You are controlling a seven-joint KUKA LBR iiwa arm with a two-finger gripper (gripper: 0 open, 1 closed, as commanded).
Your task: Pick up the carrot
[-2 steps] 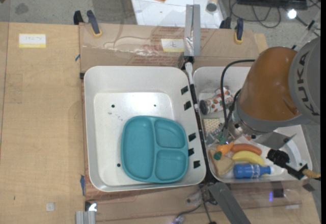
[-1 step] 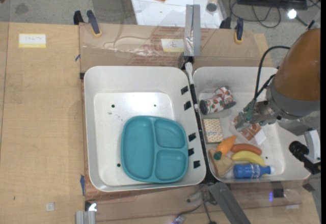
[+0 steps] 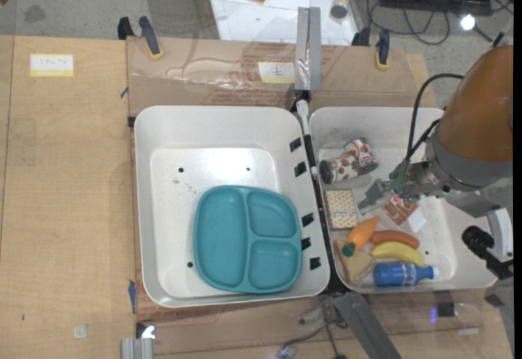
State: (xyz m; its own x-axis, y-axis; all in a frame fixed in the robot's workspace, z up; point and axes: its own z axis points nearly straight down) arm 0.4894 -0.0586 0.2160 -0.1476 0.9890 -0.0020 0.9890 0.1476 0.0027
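i see the carrot point(image 3: 362, 232) lying in the right bin point(image 3: 457, 272) on the table point(image 3: 65, 186), claw point(image 3: 390, 194) state unclear

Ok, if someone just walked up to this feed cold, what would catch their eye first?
Probably the teal three-compartment plastic tray lying alone in the left white bin. Next, the cluster of toy food crowded in the right white bin: the orange carrot beside a yellow banana and a blue bottle. The grey arm with its orange band looms over that bin from the right, its claw just above the carrot.
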